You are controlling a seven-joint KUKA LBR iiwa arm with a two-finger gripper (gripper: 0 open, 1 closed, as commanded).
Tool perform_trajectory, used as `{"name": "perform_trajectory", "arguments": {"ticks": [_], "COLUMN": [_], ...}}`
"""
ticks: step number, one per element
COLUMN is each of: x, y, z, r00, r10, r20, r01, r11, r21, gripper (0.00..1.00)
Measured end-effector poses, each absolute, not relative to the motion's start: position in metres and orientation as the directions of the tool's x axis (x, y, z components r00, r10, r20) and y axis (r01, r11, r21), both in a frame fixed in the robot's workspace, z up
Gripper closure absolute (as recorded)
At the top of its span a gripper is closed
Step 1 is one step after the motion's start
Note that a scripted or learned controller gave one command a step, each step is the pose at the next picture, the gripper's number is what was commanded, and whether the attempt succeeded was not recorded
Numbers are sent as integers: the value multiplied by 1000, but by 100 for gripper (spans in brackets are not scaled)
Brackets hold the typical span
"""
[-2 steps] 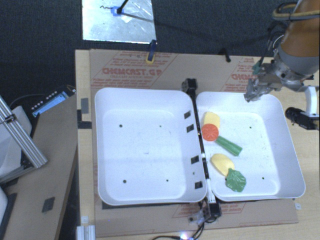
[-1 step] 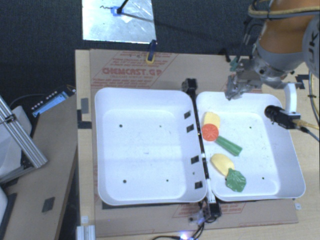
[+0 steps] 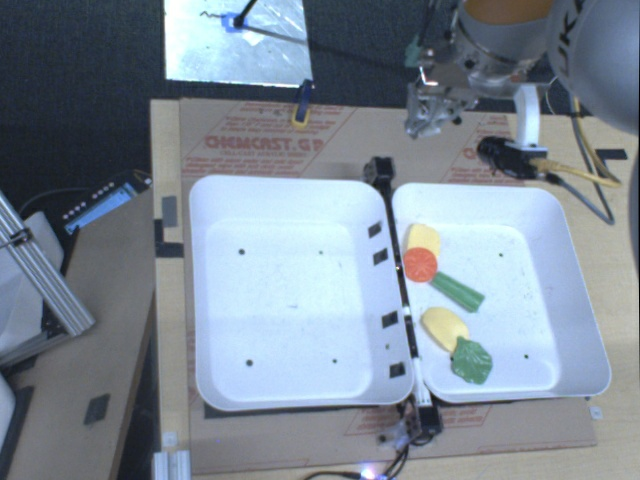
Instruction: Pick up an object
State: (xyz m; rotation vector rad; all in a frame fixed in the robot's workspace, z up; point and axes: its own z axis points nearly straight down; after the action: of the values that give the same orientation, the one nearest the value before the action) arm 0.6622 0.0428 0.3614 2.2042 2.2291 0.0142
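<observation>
My tool (image 3: 432, 118) hangs above table behind right bin (image 3: 570, 268), finger state unclear. Toys in bin: orange disc (image 3: 420, 264), green leaf (image 3: 471, 361).

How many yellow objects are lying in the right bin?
2. One yellow piece lies near the divider, touching the orange-red round piece. The other yellow piece lies lower, beside the green leafy piece.

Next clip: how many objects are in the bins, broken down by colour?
Yellow: 2, an oval yellow plastic piece and a rounded yellow plastic piece
Green: 2, a green plastic stick and a leafy green plastic piece
Orange-red: 1, a round plastic disc
Total: 5
</observation>
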Motion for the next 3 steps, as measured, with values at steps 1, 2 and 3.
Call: {"name": "perform_trajectory", "arguments": {"ticks": [1,2,3], "x": [641,604,564], "y": [121,167,213], "z": [432,447,456], "r00": [-13,-7,-8], "r10": [1000,1000,1000], "r20": [5,1,1], "r01": [1000,1000,1000], "r11": [13,7,8], "r21": [10,3,1], "gripper": [100,100,100]}}
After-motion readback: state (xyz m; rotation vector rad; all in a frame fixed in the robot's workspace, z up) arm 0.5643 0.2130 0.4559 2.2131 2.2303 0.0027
